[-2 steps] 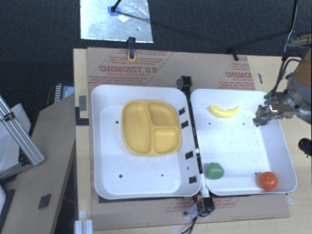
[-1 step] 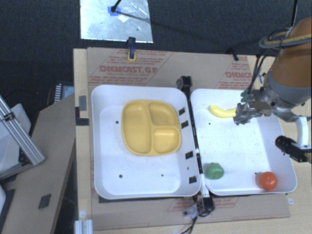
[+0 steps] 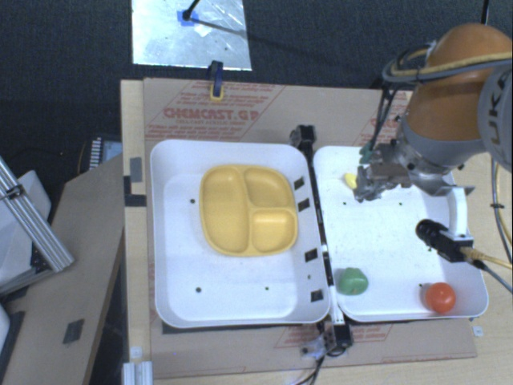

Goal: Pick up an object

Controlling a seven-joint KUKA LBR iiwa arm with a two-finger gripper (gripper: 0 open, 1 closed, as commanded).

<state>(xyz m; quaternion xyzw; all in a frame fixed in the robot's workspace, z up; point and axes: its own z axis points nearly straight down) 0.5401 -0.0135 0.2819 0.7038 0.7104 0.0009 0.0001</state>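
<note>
You have two white bins: the left bin (image 3: 172,215) holds a pale yellow tray (image 3: 247,209), the right bin (image 3: 385,255) is faintly speckled. In it you see a green piece (image 3: 351,281), an orange-red ball (image 3: 439,297) and a bright yellow bit (image 3: 350,180) beside the grey gripper (image 3: 365,189). The arm's band (image 3: 461,58) is orange. The board (image 3: 232,107) under the bins is tan with red lettering. Beyond it lies a silver sheet (image 3: 191,22) with a blue mark, on dark carpet (image 3: 56,70).

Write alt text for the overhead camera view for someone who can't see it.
A grey and orange robot arm's gripper hangs low over the right bin, beside a small yellow object. That bin also holds a green object and an orange ball; the left bin holds a yellow divided plate.
</note>
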